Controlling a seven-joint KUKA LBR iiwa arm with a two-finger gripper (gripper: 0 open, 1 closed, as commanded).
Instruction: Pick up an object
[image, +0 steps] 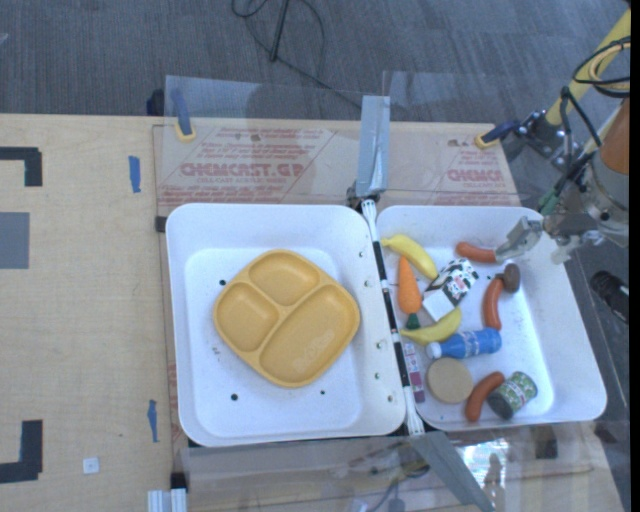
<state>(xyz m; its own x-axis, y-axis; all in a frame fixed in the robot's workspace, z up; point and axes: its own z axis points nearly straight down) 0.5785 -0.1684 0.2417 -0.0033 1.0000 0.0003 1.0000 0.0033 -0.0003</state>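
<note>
The gripper (524, 238) hangs over the upper right corner of the right bin (580, 330), and whether it is open or closed I cannot tell; nothing is seen held. Just beside it lie a sausage (476, 252) by the bin's top wall and a small brown piece (511, 277); the sausage looks light, smooth and probably hard plastic, so it may roll or slip; it is best pinched across its middle, fingers square to its length.

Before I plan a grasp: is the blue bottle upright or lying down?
Lying down: the blue bottle shows its full side, cap toward the right, in the right bin.
</note>
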